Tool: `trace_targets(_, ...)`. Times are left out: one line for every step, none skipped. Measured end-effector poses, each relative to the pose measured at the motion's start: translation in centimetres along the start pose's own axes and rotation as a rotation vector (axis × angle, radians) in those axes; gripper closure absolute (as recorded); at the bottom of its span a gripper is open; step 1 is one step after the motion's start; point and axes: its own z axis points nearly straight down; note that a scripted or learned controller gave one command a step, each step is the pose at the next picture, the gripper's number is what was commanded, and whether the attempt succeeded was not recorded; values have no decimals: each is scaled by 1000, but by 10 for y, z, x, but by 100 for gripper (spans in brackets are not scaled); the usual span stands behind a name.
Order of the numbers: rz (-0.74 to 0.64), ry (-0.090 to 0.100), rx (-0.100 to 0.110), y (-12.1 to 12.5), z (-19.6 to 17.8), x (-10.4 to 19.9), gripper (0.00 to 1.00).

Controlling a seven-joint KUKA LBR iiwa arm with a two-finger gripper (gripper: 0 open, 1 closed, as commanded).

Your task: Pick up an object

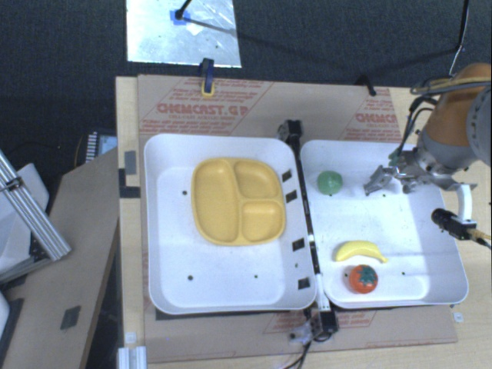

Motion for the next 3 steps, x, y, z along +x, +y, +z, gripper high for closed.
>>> trace_targets(-2,-1,-2,1,22,0,0)
trace_targets(-3,-1,-7,2,10,0,100)
trace_targets(-3,-2,-8,8,-54,1,100)
